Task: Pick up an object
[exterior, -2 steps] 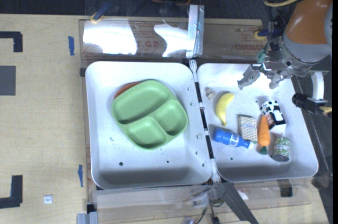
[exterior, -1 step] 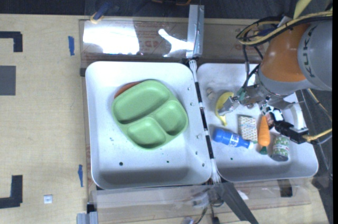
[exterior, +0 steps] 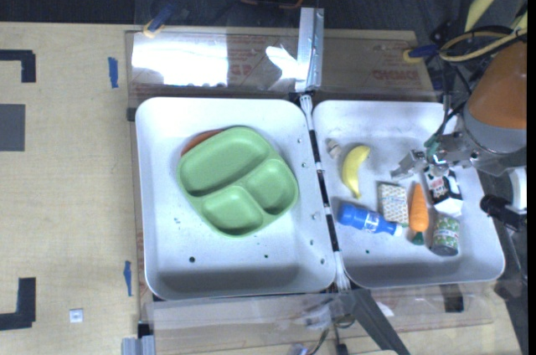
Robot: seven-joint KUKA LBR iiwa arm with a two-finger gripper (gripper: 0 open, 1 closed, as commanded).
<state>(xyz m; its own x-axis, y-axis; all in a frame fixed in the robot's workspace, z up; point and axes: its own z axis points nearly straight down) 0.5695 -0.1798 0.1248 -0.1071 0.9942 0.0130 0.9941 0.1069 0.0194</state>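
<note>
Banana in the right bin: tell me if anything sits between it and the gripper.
Nothing visible blocks it. The banana lies alone in the right bin's left part, with bare floor toward the gripper on its right. The cracker packet, carrot and blue bottle lie lower, off that line.

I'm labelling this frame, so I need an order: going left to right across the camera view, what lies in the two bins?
Green three-compartment plastic plate in the left bin → yellow banana → blue bottle lying on its side → orange carrot → small green-labelled can.
</note>
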